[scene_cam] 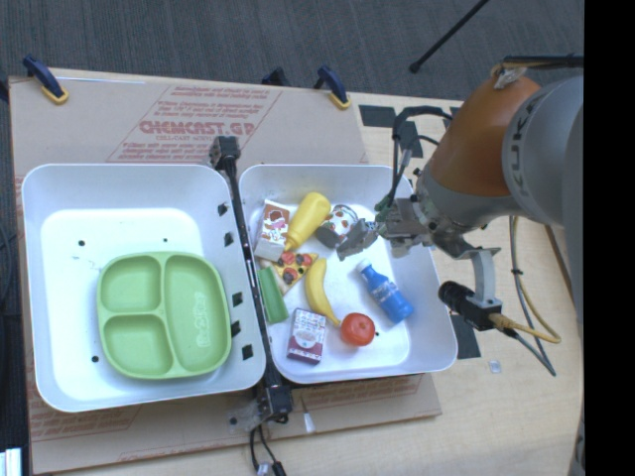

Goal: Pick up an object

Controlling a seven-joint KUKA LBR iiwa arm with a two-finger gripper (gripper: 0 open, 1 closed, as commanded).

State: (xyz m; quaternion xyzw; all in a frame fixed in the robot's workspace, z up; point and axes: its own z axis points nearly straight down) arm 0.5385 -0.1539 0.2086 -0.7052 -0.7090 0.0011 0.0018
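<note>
Low in the frame's left half, a green divided plate (164, 314) lies in the left bin (45, 216). Rightwards, the right bin (432, 340) holds a green stick (272, 295), two small cartons (275, 228) (308, 336), a yellow bottle (308, 218), a banana (318, 292), a tomato (358, 329) and a blue bottle (385, 293). At centre right the pincer (355, 238) hangs over this bin just beside a round dark-and-white item (340, 220), above the blue bottle in the frame; whether its fingers are apart I cannot tell.

Lab: robot arm (496, 157), 2 clamped bins (60, 181).
</note>
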